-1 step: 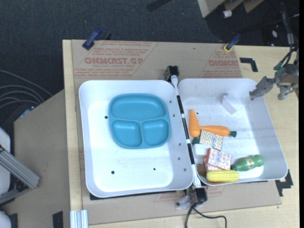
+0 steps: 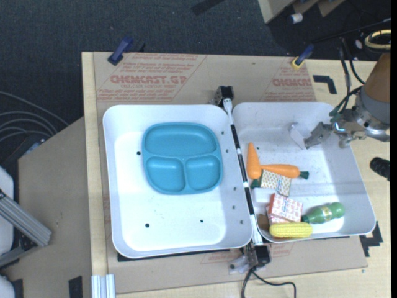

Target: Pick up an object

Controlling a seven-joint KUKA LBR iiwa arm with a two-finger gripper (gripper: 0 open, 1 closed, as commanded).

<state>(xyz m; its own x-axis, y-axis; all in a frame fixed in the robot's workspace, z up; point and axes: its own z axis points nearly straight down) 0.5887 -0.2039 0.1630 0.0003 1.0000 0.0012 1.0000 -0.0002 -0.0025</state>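
Yellow corn nearest, at 6 o'clock of right bin, untouched.

Crowded by green bottle at its 2 o'clock and red-and-white box touching at 12; further up, patterned packet and two carrots (one upright against the divider, one lying across). Gripper poised at bin's 1 o'clock over bare floor, fingers apart, holding nothing. Blue divided plate alone in left bin. Likely risks: closing on air if lowered where it hangs; pinching two neighbours together in the cluster.
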